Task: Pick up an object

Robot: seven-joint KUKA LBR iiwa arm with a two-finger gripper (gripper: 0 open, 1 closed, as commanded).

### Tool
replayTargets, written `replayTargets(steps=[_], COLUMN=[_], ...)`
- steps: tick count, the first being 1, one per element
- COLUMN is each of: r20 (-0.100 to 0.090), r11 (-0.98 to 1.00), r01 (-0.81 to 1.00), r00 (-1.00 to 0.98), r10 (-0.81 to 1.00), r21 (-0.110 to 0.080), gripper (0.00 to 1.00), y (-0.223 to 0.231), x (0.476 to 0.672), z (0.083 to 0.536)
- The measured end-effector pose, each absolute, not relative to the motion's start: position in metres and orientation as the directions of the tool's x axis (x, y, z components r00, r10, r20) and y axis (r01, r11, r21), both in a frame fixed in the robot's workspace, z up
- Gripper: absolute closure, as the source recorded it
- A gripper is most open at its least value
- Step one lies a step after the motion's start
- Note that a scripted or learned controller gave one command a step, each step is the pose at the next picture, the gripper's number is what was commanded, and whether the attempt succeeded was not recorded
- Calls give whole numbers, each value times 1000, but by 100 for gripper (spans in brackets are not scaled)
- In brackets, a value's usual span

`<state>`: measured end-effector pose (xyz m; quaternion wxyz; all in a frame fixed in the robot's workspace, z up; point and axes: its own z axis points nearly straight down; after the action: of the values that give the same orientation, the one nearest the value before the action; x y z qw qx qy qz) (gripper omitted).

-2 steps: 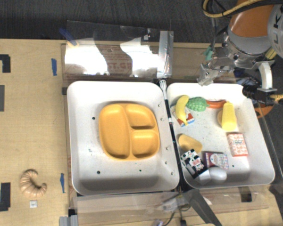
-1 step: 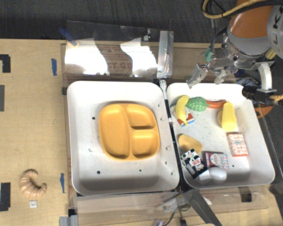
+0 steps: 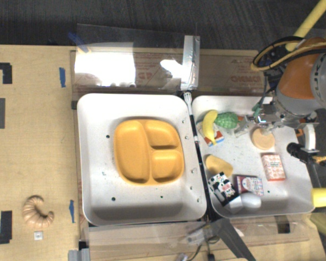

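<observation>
- Cardboard-brown tabletop point(image 3: 32, 145) carries two shallow white bins side by side, and at its near left corner we see a small curled, shrimp-like toy point(image 3: 38, 211) lying well apart from them.
- Nearest us in the right bin point(image 3: 293, 200) lie a pale grey rounded piece point(image 3: 251, 201), a black-and-white patterned toy point(image 3: 220, 186) and a small printed pack point(image 3: 249, 184), crowded close together.
- Just beyond them we see a yellow wedge point(image 3: 218, 163) and a pinkish printed card-like packet point(image 3: 273, 166).
- The left bin point(image 3: 92, 124) holds a yellow divided tray point(image 3: 148, 150), lying flat near its middle.
- Farther back in the right bin, a toy banana point(image 3: 208, 125) rests beside a green knobbly toy point(image 3: 226, 120).
- The claw point(image 3: 262, 118) hangs just above a tan round disc point(image 3: 263, 140), at the far side of the right bin; we cannot tell how it is set.
- We judge the disc the likeliest target: light, stiff and smooth, lying flat, so a grip across its rim suits it best, and it could slide away if nudged.
</observation>
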<state>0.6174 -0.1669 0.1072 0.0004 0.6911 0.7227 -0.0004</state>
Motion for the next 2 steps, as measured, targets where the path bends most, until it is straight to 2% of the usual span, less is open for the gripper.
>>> replayTargets(steps=[1,2], r20=[11,11], r11=[20,23], r01=[999,999], r00=[-20,-24], r10=[1000,1000], r21=[26,29], gripper=[0,100], y=[-206,-204], x=[590,592], z=[99,109])
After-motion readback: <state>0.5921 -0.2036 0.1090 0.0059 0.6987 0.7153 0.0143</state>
